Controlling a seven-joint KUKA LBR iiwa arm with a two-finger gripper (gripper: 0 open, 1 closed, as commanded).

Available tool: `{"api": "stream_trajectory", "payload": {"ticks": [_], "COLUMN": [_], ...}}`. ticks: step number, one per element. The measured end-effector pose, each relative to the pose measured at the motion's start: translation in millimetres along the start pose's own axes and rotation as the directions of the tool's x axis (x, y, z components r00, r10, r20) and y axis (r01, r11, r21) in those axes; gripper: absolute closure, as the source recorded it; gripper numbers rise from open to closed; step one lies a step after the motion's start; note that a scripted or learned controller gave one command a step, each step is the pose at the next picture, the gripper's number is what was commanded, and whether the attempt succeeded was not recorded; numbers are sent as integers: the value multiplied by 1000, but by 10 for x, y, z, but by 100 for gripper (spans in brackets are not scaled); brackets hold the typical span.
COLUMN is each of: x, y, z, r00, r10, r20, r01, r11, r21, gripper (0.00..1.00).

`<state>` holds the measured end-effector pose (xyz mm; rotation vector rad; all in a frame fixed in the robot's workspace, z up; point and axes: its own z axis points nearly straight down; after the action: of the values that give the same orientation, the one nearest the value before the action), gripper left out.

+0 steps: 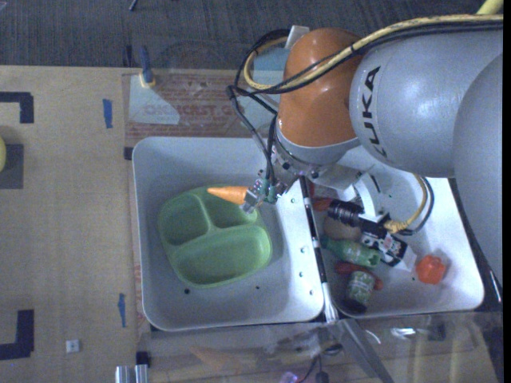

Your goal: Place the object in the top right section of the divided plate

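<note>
Camera view: "KUKA" is read on the arm (383, 102).
The carrot (227, 192) is clamped in the jaws (254, 198), lying level, tip leftward over the divided plate (211, 250).

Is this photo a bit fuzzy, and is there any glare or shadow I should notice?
In the camera view, the whole picture is soft and slightly grainy; the big grey arm looms blurred because it sits close to the lens; the white bin looks bright and washed-out along its rim; the green divided plate casts a faint shadow; the orange carrot by the hand stays recognisable.
</note>
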<state>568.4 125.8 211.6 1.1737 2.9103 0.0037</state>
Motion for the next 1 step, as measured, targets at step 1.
{"api": "stream_trajectory", "payload": {"ticks": [1], "x": [-575], "y": [-562], "z": [259], "r00": [943], "r10": [-331], "r20": [-2], "r01": [332], "r11": [943], "r21": [1], "gripper": [100]}}
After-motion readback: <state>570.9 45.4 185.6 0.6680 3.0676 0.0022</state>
